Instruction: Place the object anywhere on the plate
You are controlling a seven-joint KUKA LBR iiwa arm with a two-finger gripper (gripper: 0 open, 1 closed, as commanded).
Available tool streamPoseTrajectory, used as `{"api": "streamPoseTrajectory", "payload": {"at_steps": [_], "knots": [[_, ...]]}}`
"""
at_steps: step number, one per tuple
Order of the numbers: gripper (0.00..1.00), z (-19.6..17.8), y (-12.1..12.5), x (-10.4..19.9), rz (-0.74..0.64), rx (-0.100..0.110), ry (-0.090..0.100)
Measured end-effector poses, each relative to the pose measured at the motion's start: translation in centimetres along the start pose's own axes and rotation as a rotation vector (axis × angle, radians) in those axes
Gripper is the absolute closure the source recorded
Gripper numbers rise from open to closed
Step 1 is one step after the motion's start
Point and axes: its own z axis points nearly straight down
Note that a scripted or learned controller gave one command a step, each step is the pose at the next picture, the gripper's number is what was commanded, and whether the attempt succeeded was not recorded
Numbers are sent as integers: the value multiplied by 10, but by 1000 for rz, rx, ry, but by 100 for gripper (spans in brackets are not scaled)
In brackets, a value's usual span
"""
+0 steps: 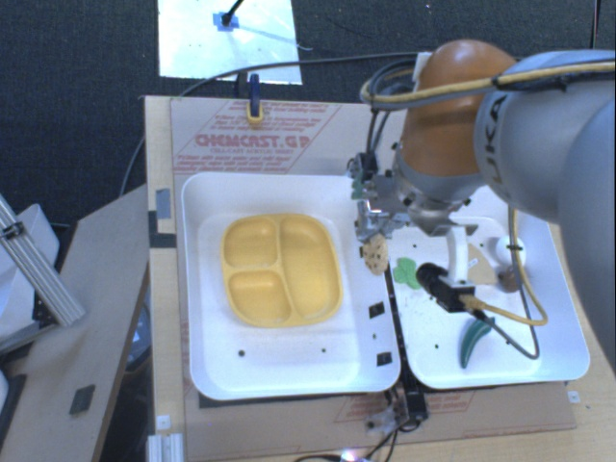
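Hovering over the bins point(289, 359) where they meet, the gripper point(372, 233) is clenching a tan object point(375, 254) just right of the plate point(281, 268), so releasing early is risking a drop beside it.

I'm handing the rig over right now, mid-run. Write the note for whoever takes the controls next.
Gripper: appears shut on the speckled tan piece, which hangs at its tips above the seam between the two bins.
Yellow plate: in the left bin, three compartments, nothing on it.
Right bin: holds a light green piece and a dark green curved piece.
Done: the tan piece is lifted.
Left: carry it toward the view's left until it is over the plate, lower, release.
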Motion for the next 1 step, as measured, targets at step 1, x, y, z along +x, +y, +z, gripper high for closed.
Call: {"api": "streamPoseTrajectory", "payload": {"at_steps": [1], "knots": [[100,-1,-27,57,0,1,0]]}}
